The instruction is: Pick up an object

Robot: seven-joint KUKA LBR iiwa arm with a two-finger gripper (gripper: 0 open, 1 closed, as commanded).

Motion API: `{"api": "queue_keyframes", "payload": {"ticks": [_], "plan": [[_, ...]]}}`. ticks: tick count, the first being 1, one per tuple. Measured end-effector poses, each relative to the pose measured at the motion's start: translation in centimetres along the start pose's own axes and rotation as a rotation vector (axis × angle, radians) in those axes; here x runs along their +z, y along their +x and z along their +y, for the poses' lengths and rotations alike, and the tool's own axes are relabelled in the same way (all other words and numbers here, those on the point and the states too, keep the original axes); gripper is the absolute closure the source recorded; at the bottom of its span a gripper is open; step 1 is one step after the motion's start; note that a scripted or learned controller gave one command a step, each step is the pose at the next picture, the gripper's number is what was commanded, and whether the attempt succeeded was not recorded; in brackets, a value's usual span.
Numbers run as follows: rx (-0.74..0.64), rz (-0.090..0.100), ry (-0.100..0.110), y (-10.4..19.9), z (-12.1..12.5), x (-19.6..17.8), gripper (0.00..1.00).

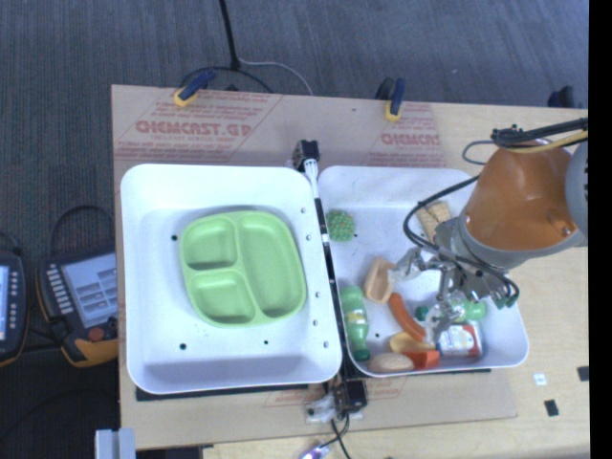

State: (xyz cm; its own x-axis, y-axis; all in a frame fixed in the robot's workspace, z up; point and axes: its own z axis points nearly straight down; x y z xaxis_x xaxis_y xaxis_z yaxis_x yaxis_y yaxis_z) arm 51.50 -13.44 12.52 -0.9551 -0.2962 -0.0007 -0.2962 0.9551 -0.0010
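A grey robot arm with a broad orange band [521,199] reaches in from the right and bends down over the right-hand white bin [382,182]. Its wrist points downward, and the gripper [449,306] hangs low above the cluttered lower right part of that bin. The metal fingers blend with cables and the things beneath them, so whether the jaws are open or closed cannot be told, and nothing can be seen held between them.

The right bin holds a scatter of small toy foods. A spiky green ball [339,223] lies near the upper left corner. A green bottle [355,314] lies along the left wall. A tan bread-like piece [379,279] sits just right of it, and an orange carrot [405,316] lies slantwise toward the gripper. A pale oval piece [390,361] rests at the bottom edge. A red and white packet [463,341] lies just below the gripper, partly covered by it. A tan block [432,215] near the arm is partly hidden behind the orange band.

The left bin [143,256] holds a light green divided plate [243,267] with three compartments. Both bins sit side by side on a cardboard-covered surface [191,127], held by clamps at its far edge.
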Motion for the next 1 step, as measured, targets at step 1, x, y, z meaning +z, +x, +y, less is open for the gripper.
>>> {"api": "queue_keyframes", "payload": {"ticks": [1], "plan": [[-0.070, -0.029, 0.017, -0.20, 3.46, 2.90, 0.00]]}}
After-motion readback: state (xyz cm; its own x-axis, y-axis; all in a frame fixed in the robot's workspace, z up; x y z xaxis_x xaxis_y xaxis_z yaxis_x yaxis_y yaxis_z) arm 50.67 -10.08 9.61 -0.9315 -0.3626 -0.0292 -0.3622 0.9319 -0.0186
